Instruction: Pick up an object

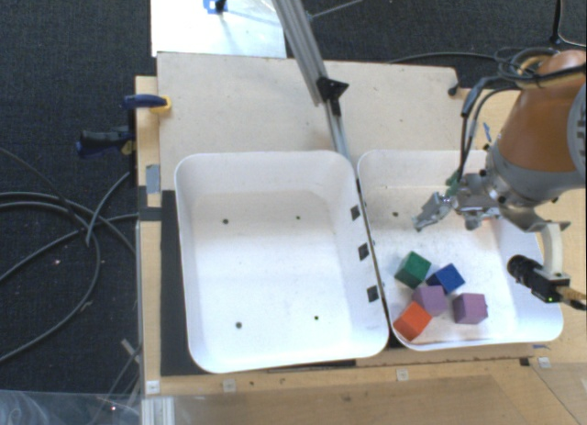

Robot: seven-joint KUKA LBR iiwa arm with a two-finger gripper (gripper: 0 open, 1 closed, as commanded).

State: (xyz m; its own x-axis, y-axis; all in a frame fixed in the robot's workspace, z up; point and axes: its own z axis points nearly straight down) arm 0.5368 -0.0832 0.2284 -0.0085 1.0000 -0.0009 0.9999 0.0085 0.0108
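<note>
Several small cubes lie clustered in the near part of the right bin (394, 175): a green cube (414, 269), a blue cube (448, 278), two purple cubes (429, 299) (470, 307) and an orange cube (412, 321) by the front rim. My gripper (429, 214) hangs over the middle of the right bin, pointing left, a little beyond the green cube and apart from it. Its fingers look open with nothing between them.
The left bin (193, 230) stands beside the right one, sharing a dividing rim (362, 240). A slanted metal pole (303, 38) crosses the back of the bench. Blue clamps (138, 102) sit at the bench's left edge. Cables lie on the floor at left.
</note>
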